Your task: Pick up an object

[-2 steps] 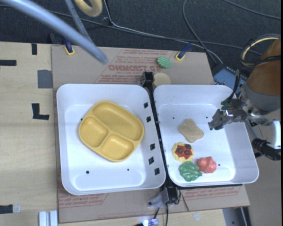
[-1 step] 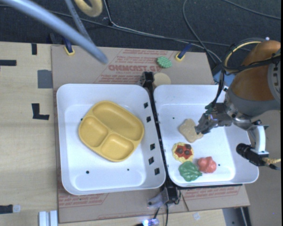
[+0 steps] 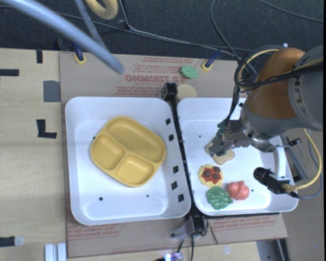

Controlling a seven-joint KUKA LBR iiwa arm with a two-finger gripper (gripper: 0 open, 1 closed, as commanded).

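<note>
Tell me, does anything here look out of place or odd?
One small thing: a green knobbly toy lies on the cardboard beyond the bins, while the other toys sit in the right bin. The yellow divided plate in the left bin sits turned at an angle to the walls. Nothing looks spilled or broken.

Probably a robotics lab: taped cardboard bench (image 3: 146, 75), loose cables (image 3: 244, 20), paired white bins (image 3: 76, 145).
</note>
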